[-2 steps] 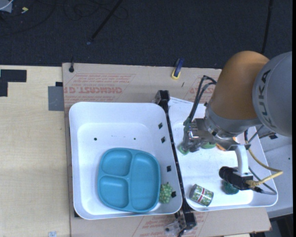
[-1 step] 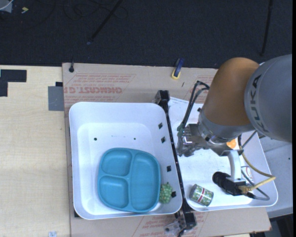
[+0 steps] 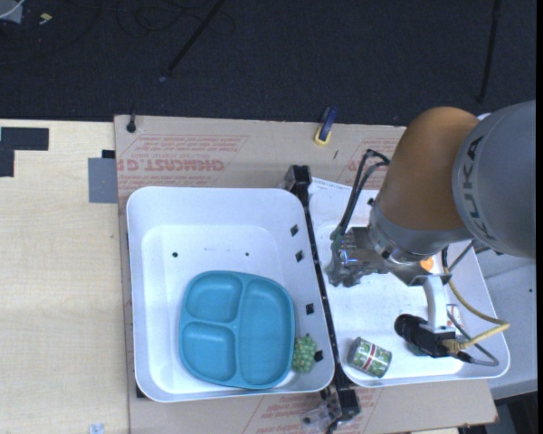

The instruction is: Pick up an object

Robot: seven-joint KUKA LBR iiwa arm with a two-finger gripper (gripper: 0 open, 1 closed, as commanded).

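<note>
Camera view looked down on the arm, reaching in from 3 o'clock with its tool hanging over the right bin, close to that bin's 9 o'clock wall and a little above its middle. The wrist hid the tool's business end from this angle, so I could not tell how far open it was, and nothing could be seen held in it. The likeliest thing to pick was a small tin can with a green, white and red label, lying on its side near the right bin's 6 o'clock rim. From the tool it lay at about 5 o'clock, near but clearly apart, with bare bin floor between them. Its long axis seemed to run roughly from 9 to 3 o'clock, dipping slightly toward 4, though it was small in the view. By my judgement the coming move turned on carrying the tool toward 5 o'clock and closing across the can's round body, not along its length. The left bin held a blue divided plate and, touching the plate's 4 o'clock edge, a small green knobbly toy. Counted on the surface: two bins, one can, one plate, one green toy, and one arm to reach them.
</note>
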